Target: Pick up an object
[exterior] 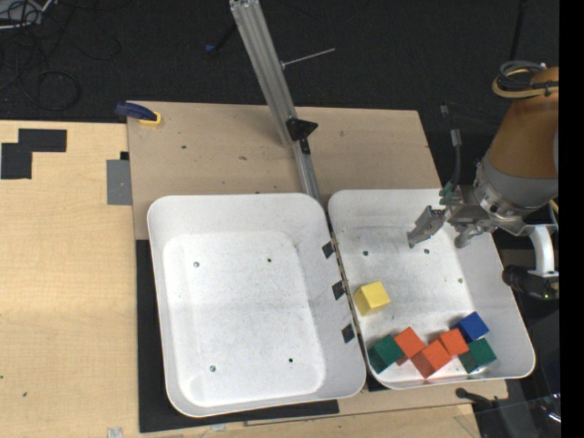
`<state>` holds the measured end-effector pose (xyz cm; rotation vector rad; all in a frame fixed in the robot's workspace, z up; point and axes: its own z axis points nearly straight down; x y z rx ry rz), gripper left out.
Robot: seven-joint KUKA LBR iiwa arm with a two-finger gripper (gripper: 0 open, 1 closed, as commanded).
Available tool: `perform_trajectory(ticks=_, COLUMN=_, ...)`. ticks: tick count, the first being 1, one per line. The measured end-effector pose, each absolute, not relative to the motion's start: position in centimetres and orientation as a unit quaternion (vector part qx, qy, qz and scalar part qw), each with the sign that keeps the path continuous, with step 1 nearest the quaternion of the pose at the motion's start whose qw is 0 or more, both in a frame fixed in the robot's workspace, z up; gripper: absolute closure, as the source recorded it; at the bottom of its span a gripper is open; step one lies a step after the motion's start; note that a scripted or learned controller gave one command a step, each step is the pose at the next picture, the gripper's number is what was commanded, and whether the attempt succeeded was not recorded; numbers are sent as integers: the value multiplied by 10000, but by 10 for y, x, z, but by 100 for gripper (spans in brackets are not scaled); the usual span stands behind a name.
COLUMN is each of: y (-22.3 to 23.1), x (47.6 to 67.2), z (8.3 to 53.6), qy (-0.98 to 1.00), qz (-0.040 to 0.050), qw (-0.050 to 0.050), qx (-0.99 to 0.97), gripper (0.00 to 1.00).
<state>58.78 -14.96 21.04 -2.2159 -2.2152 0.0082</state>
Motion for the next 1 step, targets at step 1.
perform_trajectory(ticks=1, y=-143, x=578, z=156, qy=-7069, qz=25, qw=42, qx=-7072, gripper=0)
